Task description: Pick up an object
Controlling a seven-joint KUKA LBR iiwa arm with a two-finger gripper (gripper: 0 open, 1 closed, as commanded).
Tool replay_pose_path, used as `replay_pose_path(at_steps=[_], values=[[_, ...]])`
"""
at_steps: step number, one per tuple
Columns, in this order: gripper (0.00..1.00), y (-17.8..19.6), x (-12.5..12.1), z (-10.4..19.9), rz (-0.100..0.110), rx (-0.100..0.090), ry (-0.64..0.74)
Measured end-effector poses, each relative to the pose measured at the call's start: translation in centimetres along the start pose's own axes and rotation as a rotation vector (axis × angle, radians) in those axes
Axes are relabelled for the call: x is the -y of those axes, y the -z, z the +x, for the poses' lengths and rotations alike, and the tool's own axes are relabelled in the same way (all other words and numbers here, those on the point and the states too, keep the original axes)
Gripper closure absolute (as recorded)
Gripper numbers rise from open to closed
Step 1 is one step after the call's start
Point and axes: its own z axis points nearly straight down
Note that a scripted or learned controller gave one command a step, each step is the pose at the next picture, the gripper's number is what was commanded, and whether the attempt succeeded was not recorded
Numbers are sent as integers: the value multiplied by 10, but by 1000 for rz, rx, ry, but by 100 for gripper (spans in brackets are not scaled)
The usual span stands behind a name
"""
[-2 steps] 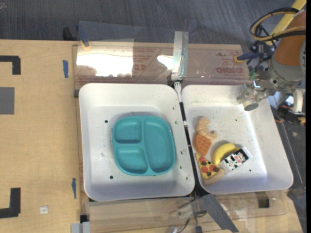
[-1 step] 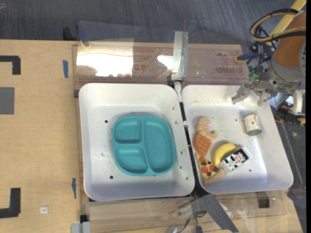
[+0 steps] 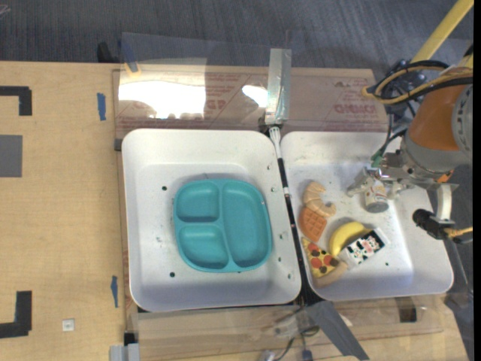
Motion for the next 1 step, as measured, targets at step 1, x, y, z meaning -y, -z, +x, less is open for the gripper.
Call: replay_pose_path(at_steps=[1], values=[[100,11,-2,0,-5,1,1]])
